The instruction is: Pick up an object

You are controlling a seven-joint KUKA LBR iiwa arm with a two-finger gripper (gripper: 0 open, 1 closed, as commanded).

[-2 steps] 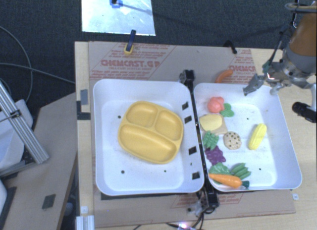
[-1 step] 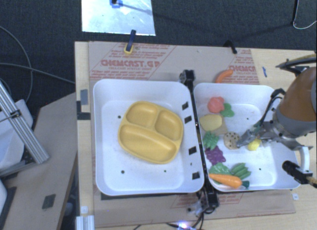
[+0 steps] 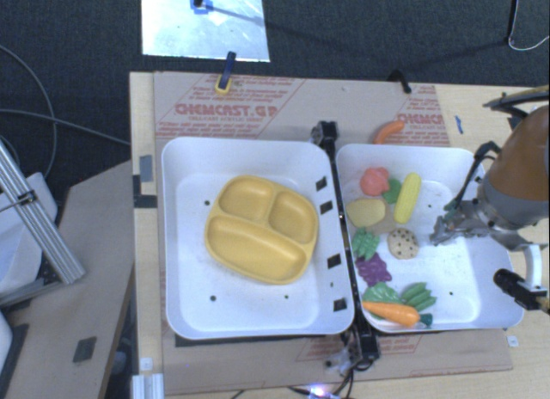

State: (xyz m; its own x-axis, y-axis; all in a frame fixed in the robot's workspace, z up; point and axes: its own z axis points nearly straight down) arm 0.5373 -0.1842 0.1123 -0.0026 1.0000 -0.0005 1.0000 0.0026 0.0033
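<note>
Eight toy foods lie in the right bin (image 3: 490, 298): a cookie (image 3: 401, 243) at its centre, corn (image 3: 406, 197) at twelve o'clock, one carrot (image 3: 391, 311) at seven. The gripper (image 3: 443, 231) hovers at the cookie's three o'clock, grip unreadable. One yellow tray (image 3: 261, 227) sits in the left bin (image 3: 185, 303).

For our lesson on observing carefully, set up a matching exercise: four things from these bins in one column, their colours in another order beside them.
Things:
1. divided tray
2. corn cob
3. grapes
4. carrot

Colours:
A. purple
B. orange
C. mustard yellow
D. bright yellow

Pairs: 1-C, 2-D, 3-A, 4-B
</note>
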